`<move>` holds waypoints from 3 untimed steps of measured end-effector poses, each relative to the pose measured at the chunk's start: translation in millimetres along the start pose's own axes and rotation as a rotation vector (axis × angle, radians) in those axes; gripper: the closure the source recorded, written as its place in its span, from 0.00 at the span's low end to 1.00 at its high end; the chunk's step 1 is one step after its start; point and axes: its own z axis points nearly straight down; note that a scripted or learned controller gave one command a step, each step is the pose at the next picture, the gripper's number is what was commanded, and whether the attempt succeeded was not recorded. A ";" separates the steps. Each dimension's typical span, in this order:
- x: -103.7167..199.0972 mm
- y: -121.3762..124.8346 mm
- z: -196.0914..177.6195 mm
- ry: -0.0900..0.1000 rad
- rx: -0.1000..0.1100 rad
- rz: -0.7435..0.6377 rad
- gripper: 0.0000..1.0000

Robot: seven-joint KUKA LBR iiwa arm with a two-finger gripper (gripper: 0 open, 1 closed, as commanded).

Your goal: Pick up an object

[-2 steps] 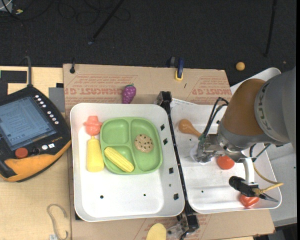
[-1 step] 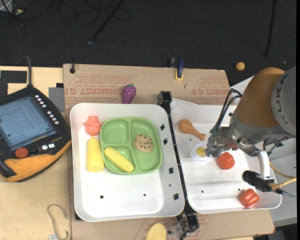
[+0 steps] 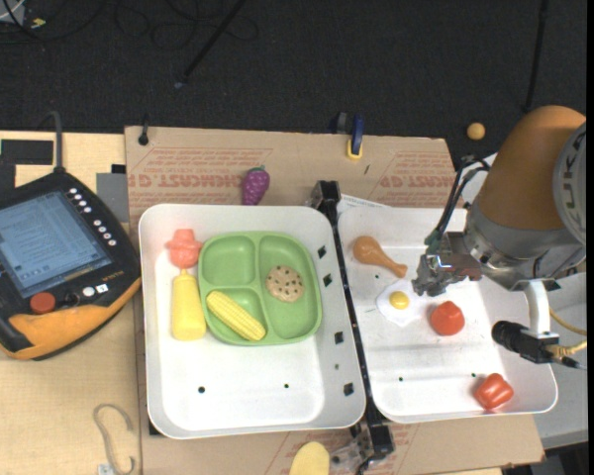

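Tool [image 3: 435, 274] above right white bin [image 3: 535, 404]

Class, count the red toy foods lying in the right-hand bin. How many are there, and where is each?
2. A red tomato lies mid-bin, just right of the fried egg. A red pepper lies near the front right corner. The arm may hide others.

Two white bins [image 3: 168, 384] sit on brown cardboard printed in faded red. In the left one a light green divided plate [image 3: 260, 288] carries yellow corn [image 3: 236, 315] and a tan cookie [image 3: 285, 284] with dark specks; beside it are a yellow bottle [image 3: 186, 307] and a pink piece [image 3: 183, 248]. The right one shows an orange-brown drumstick [image 3: 378, 255], a white egg with yellow yolk [image 3: 397, 303], a red tomato [image 3: 445, 318] and a red-orange pepper [image 3: 493, 392]
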 end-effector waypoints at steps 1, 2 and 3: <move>-1.0 0.1 -29.5 0.000 0.000 0.000 1.00; 42.2 5.5 -23.0 0.001 0.003 -0.003 1.00; 93.8 15.8 -15.0 0.001 0.003 -0.003 1.00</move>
